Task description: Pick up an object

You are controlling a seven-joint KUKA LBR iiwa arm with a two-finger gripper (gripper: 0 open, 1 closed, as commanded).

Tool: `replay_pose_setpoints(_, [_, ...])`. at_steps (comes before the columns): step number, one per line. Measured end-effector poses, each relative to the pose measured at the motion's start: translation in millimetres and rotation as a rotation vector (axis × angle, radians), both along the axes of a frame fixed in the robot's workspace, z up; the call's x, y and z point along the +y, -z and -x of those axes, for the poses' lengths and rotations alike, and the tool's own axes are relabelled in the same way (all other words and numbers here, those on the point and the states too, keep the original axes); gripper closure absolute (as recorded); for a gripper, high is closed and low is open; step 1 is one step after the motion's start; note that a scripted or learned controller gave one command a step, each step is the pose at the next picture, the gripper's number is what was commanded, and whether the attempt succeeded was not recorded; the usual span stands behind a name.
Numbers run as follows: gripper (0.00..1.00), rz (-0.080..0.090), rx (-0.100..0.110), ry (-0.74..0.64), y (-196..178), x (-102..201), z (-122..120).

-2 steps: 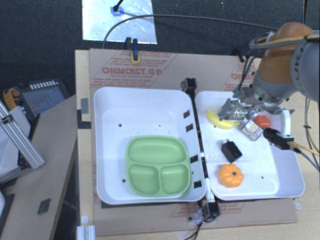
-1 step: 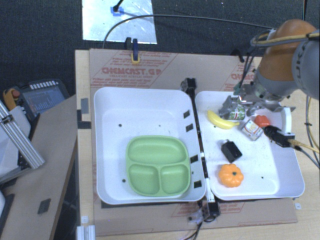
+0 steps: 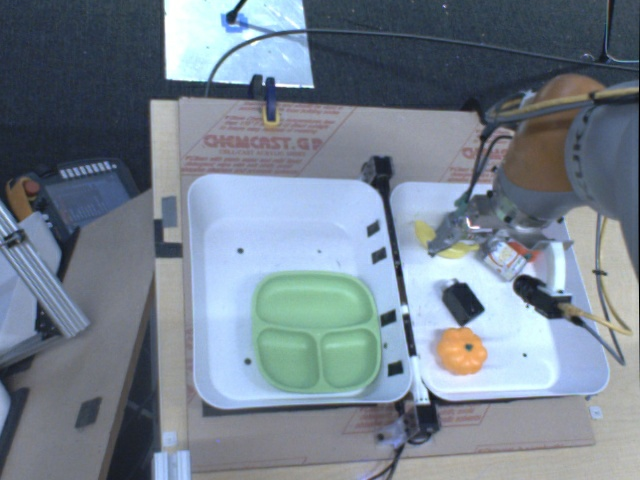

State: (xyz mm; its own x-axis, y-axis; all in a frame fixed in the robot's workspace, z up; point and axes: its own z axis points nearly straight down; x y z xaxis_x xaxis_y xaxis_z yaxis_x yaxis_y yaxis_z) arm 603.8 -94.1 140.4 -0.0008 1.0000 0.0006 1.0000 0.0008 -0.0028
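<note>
White bins — two of them — sit side by side. One green tray lies in the left bin. The right bin has one orange pumpkin, one black block and one yellow thing. The gripper is low, right at the yellow thing — open or closed, I cannot tell.
</note>
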Motion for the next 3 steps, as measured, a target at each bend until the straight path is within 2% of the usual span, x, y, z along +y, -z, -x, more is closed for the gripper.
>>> replay_pose_setpoints(1, [0.0, 0.0, 0.001, 0.0, 52, 0, 1])
replay_pose_setpoints(2, [1.0, 0.001, -0.006, 0.0, 38, 0, -2])
replay_pose_setpoints(3, [1.0, 0.001, -0.008, 0.002, -8, -5, 2])
